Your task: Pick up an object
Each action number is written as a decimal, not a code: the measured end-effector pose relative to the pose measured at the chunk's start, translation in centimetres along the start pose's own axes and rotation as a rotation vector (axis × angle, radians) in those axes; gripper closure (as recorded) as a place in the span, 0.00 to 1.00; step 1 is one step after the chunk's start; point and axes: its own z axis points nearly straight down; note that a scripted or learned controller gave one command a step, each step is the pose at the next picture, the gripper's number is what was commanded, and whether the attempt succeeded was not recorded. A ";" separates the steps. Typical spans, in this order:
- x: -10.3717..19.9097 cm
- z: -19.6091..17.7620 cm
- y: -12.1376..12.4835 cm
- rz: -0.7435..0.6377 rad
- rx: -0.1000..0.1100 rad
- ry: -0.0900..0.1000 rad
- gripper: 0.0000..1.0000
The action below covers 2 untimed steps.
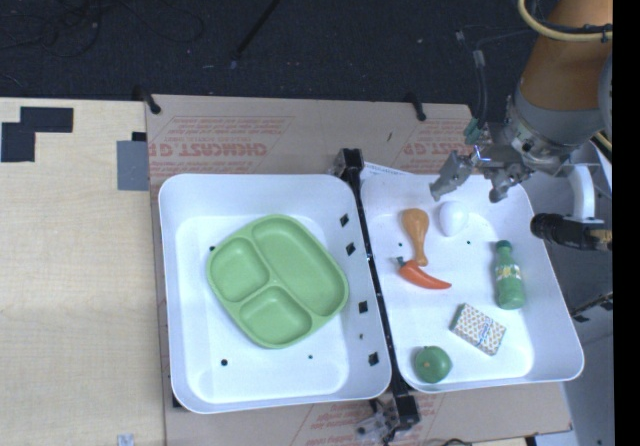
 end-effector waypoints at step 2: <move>0.1 4.3 -0.7 0.000 -0.005 -0.001 0.00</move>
